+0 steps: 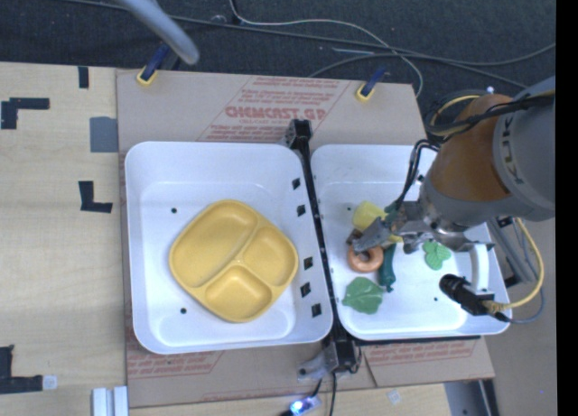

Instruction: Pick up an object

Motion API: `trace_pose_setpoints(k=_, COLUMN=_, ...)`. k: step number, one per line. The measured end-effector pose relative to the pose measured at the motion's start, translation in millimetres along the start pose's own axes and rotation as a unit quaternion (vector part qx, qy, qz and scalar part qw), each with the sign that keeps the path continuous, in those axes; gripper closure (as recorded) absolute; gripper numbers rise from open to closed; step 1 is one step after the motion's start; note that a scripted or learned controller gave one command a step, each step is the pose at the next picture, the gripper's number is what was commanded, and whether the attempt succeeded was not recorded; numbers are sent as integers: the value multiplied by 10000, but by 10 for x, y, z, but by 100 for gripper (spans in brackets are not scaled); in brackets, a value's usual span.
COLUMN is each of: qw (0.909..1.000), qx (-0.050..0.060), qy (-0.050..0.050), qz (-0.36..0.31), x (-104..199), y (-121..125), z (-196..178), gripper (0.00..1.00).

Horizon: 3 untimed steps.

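The yellow plastic plate with three sections (234, 261) lies in the left white bin (144, 225), low in the camera view. It takes up most of that bin and nothing sits on it.

The right white bin (406, 319) holds the small toys. There is a flat green leaf-shaped toy (363, 295) near the front wall. Just behind it is an orange ring-shaped toy like a doughnut (364, 258). A thin dark green stick-like toy (388, 270) lies touching the ring's right side. A small yellow toy (368, 216) sits just behind the ring, and a small light green piece (436, 254) shows beside the arm.

The grey two-finger gripper (379, 237) is low in the right bin, right over the orange ring and the yellow toy. I cannot tell how far it is open or if it has hold of anything, because the arm and toys crowd that spot.

The orange ring looks like the thing to pick up. I think it is light and a bit soft, maybe smooth and slippery. A good place to hold it would be across one side of the ring. The stick touching it could get in the way.
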<state>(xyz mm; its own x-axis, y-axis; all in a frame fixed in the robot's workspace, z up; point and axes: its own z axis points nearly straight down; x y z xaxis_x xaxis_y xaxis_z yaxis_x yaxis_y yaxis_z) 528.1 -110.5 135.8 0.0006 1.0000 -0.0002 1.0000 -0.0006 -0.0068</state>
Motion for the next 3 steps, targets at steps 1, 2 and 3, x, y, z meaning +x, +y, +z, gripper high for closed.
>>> trace_pose_setpoints(k=1, qw=10000, qx=-30, qy=-7, qz=-6, x=2, y=1, z=524, gripper=0)
trace_pose_setpoints(k=2, qw=10000, qx=-32, qy=-2, qz=-10, x=8, y=4, z=398, gripper=100)
trace_pose_setpoints(k=3, qw=10000, qx=-46, qy=2, qz=-13, x=30, y=66, z=-38, gripper=100)
